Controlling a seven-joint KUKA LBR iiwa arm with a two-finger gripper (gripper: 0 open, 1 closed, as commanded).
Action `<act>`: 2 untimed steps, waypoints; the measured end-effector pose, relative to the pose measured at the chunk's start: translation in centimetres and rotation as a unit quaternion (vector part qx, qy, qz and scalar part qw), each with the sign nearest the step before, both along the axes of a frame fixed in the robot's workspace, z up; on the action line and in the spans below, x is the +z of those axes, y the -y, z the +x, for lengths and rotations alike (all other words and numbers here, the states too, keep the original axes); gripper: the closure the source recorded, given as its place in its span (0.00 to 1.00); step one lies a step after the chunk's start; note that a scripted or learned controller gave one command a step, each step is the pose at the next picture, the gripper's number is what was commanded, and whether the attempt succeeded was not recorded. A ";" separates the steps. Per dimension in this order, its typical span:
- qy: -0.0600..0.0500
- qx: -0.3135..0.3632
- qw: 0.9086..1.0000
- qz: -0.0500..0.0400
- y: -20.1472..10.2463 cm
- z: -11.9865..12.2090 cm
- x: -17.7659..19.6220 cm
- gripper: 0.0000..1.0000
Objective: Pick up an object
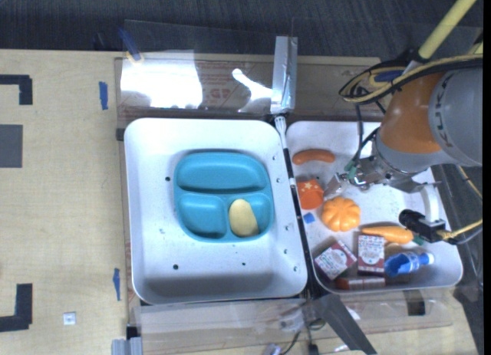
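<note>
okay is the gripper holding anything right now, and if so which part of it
It cannot be told. The gripper sits low in the right bin, between the sausage and the small pumpkin; nothing shows between its fingers.

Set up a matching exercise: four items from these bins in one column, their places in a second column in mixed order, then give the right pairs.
Things
1. yellow potato
2. orange pumpkin
3. blue bottle
4. sausage

Places
A. near the far rim of the right bin
B. in the blue tray's lower right compartment, left bin
C. at the right bin's near right corner
D. middle of the right bin

Pairs: 1-B, 2-D, 3-C, 4-A
</note>
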State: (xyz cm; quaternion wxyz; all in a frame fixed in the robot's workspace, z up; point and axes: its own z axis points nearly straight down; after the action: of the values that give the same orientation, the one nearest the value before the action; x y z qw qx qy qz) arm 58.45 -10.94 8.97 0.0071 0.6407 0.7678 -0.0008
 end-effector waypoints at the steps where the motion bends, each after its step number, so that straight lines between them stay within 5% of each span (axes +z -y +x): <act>1: 0.002 0.000 1.000 0.002 -0.3 0.1 1.0 1.00; 2: 0.001 0.046 0.999 0.004 -0.7 -3.2 0.0 1.00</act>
State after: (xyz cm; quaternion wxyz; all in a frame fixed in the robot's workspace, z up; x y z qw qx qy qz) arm 55.26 -10.28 8.92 0.0051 0.6045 0.7966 0.0032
